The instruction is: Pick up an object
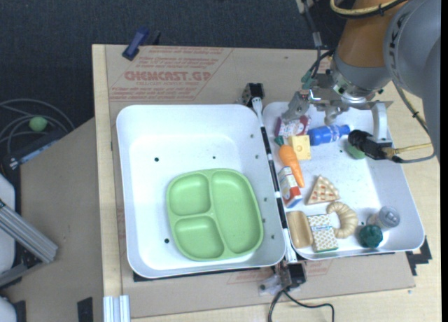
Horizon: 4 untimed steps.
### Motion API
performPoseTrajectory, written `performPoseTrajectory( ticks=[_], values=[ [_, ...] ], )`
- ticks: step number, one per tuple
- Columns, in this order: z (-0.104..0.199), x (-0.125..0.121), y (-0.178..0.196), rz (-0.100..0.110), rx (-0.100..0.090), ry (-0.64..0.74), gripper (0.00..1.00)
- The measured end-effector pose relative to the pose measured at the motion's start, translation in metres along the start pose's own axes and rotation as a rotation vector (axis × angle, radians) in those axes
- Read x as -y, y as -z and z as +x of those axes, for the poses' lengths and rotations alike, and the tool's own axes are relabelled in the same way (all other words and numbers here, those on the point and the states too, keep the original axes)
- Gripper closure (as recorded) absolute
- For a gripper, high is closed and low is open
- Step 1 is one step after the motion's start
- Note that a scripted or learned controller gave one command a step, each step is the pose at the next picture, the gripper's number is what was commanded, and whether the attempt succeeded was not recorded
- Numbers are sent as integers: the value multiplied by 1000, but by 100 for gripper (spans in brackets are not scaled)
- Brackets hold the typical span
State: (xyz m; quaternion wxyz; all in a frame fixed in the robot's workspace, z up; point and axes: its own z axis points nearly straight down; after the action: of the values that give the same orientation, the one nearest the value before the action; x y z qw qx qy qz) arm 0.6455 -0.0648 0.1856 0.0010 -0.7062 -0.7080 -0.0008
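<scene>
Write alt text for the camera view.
A grey arm with an orange band reaches from the right, its gripper low over the far end of the right bin crowded with toy food; the left bin holds a green divided plate.

Dark blue-grey carpet (105,5) covers the floor above and left of the bench. Bench top (175,75) is pale brown board with red printed lettering, partly readable as "CHEMCAST". A small blue object (136,43) lies at its far left corner. Coiled grey cables (28,138) sit on the floor at left, a green ball (38,124) among them. Metal rail (24,233) angles across lower left. Light even, soft shadows.
</scene>
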Motion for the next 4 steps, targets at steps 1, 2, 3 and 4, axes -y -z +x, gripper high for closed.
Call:
performPoseTrajectory(
  ticks=[1,2,3,4],
  values=[
    [20,30,-1,2,2,-2,0],
    [-28,54,-78,4,3,-5,0],
    [-31,70,-102,3,2,-3,0],
    [-37,103,-101,2,2,-3,0]
  ],
)
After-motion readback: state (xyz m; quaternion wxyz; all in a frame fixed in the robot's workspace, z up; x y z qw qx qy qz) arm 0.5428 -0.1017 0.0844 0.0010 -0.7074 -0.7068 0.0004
